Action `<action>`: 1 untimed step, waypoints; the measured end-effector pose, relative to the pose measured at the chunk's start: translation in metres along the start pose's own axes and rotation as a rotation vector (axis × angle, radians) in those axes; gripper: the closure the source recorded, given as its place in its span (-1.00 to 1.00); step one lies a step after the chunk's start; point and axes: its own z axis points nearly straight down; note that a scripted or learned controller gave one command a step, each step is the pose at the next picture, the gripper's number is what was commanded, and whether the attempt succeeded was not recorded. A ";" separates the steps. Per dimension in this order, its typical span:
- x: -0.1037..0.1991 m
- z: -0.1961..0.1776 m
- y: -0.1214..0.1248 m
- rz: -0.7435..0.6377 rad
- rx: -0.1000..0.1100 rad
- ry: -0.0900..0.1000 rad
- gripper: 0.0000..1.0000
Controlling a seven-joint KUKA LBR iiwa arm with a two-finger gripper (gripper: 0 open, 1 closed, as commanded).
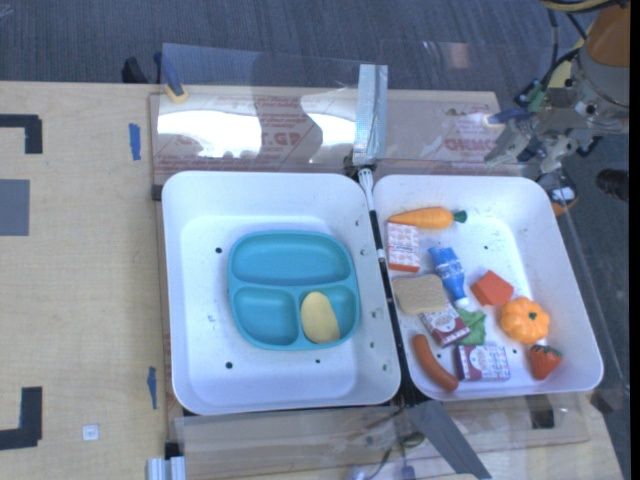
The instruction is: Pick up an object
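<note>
- The gripper (548,148) hangs above the far right corner of the right bin (520,193); whether it is open or closed cannot be told.
- The right bin holds a carrot (425,218) near its far edge, a blue bottle (448,271) in the middle, a small pumpkin (525,320) by the right edge and a sausage (432,362) at the near left corner.
- The left bin (190,268) holds a blue tray (285,268), a lemon (319,317) in its near right compartment.

A cluster of small plastic toy foods (462,298) lies in the right white bin (520,218): orange carrot (425,218) farthest, red sausage (432,362) nearest.
</note>
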 end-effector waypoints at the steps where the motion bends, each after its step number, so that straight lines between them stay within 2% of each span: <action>1: 0.056 0.097 0.009 -0.096 0.008 0.002 -1.00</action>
